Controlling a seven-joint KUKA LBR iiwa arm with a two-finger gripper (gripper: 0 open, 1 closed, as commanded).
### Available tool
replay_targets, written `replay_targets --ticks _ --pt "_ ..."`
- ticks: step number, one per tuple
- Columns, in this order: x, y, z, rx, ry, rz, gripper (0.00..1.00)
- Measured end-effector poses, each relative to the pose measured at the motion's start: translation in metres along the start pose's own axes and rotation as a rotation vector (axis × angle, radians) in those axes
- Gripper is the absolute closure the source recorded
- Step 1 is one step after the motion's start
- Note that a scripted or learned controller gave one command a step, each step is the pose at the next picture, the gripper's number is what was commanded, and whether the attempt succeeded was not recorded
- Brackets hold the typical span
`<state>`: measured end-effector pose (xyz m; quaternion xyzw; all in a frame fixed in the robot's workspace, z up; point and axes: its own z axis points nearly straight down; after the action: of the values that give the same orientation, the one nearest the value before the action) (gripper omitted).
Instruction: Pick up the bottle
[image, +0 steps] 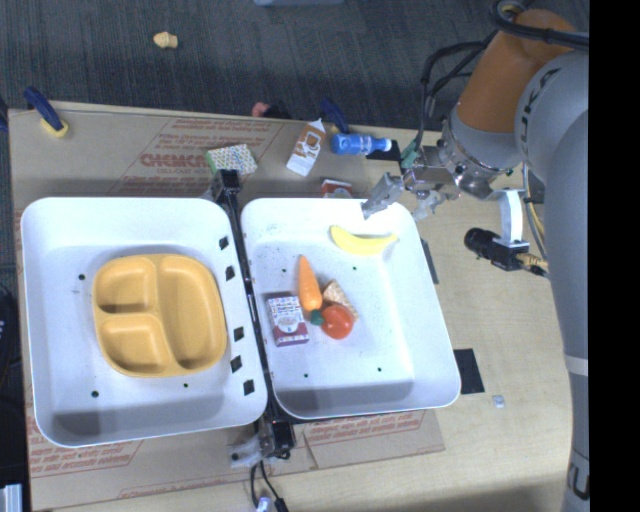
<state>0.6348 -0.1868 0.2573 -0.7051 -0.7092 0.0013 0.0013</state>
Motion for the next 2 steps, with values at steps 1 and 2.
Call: replay_targets --ticks 1,2 --pt "0.001 0.000 -0.010 0.002 0.000 -0.006 1.00" --pt "-0.024 -0.107 -0.005 -0.001 0.000 -0.192 1.00"
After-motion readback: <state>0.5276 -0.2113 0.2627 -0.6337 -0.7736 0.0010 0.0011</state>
